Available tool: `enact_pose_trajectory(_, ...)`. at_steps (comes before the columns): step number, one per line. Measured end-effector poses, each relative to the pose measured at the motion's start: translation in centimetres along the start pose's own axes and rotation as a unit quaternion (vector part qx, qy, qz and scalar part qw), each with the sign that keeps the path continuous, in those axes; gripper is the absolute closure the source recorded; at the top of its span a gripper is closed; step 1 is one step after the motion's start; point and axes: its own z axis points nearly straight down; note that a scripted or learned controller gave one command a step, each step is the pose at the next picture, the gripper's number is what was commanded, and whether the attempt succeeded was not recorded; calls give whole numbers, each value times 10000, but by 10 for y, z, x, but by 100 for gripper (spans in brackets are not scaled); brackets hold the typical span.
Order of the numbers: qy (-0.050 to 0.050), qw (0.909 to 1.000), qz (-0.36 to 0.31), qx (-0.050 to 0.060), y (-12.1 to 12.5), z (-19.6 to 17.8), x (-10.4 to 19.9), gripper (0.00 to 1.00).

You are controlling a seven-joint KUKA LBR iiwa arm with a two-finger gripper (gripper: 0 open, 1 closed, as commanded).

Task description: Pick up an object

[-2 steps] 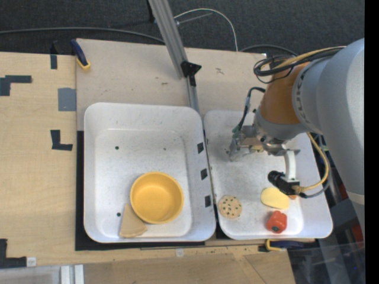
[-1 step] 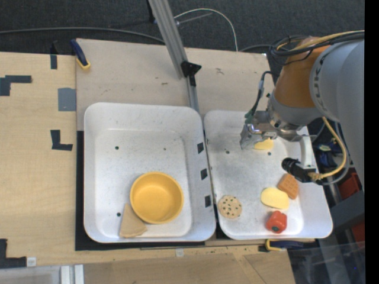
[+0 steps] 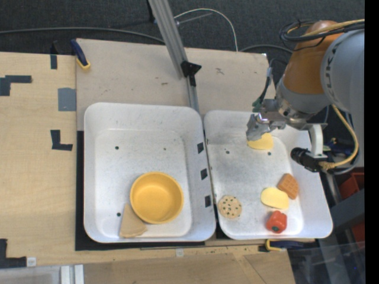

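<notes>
gripper [image 3: 259, 125] low over right bin [image 3: 237, 158], whether it grips unclear | yellow piece [image 3: 261, 142] just beneath, upper part of bin | likely light, smooth, flat toy; pinch across narrow edges

Two white bins sit side by side on the tabletop [image 3: 35, 129]. The left bin [image 3: 100, 120] has a yellow bowl [image 3: 156, 197] near the front, and a tan wedge [image 3: 131, 226] touches the bowl's near left side. The right bin [image 3: 234, 129] has a round cookie [image 3: 229, 206] near the front left, a red toy [image 3: 276, 221] near the front right, a pale yellow piece [image 3: 275, 198] just behind it, and an orange waffle piece [image 3: 289, 186] touching that. The hand [image 3: 259, 129] is at the far side of the right bin, right over a small yellow piece [image 3: 261, 142].
</notes>
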Motion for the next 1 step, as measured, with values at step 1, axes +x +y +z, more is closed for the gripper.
enact_pose_trajectory(1, 2, 10000, -2, 5, 1, -24, 0, 100)
